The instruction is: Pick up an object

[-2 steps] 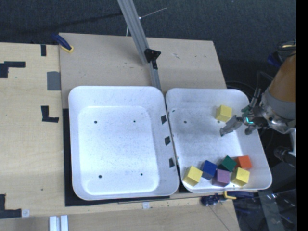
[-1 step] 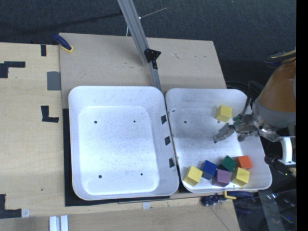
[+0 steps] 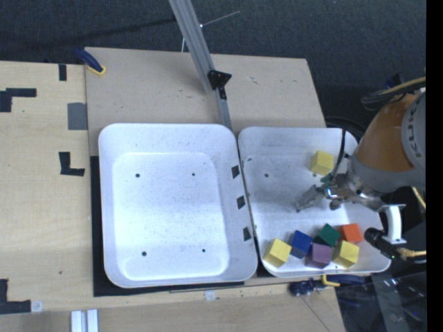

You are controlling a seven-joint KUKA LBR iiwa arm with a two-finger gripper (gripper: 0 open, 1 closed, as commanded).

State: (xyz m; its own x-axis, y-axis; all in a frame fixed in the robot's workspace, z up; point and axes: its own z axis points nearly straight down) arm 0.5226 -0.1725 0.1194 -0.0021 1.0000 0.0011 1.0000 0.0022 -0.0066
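Observation:
The right bin (image 3: 277, 151) holds several small blocks. One yellow block (image 3: 321, 162) lies alone near the bin's far right. Along the near edge sit a yellow block (image 3: 277, 252), a blue block (image 3: 300, 243), a purple block (image 3: 320, 254), a green block (image 3: 328, 235), an orange block (image 3: 351, 232) and another yellow block (image 3: 347, 254). My gripper (image 3: 313, 193) hangs low over the bin's bare middle, between the lone yellow block and the cluster. It is open, with nothing between its fingers.
The left bin (image 3: 111, 185) lies beside the right one. A grey metal bar (image 3: 194, 33) slants down from the top to the bins' shared edge. The arm's orange band (image 3: 387, 144) reaches in at the right.

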